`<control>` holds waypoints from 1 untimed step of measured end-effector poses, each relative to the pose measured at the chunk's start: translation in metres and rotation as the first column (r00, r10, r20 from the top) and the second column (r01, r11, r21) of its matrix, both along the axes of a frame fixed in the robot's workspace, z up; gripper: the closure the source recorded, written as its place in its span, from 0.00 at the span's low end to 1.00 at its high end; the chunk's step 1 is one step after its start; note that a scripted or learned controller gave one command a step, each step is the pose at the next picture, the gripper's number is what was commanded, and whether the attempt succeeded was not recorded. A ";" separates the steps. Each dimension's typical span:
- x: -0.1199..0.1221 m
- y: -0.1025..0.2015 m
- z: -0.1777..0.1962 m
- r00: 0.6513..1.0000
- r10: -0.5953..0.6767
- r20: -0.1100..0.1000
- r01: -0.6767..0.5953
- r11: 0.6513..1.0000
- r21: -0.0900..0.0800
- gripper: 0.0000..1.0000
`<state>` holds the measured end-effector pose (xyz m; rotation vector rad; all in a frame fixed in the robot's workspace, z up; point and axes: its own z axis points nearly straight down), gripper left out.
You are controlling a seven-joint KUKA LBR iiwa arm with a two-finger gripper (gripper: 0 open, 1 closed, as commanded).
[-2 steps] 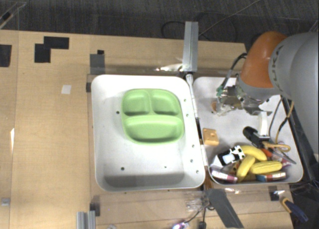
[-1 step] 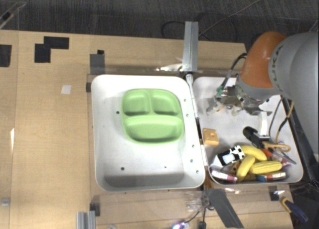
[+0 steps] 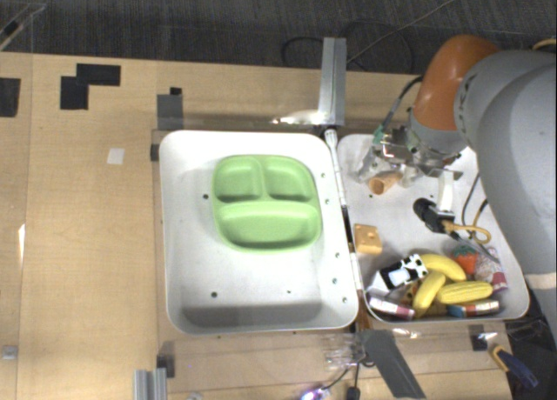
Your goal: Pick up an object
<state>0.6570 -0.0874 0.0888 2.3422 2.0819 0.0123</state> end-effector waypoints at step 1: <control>0.001 0.002 0.013 1.000 0.007 0.000 -0.007 1.000 0.001 1.00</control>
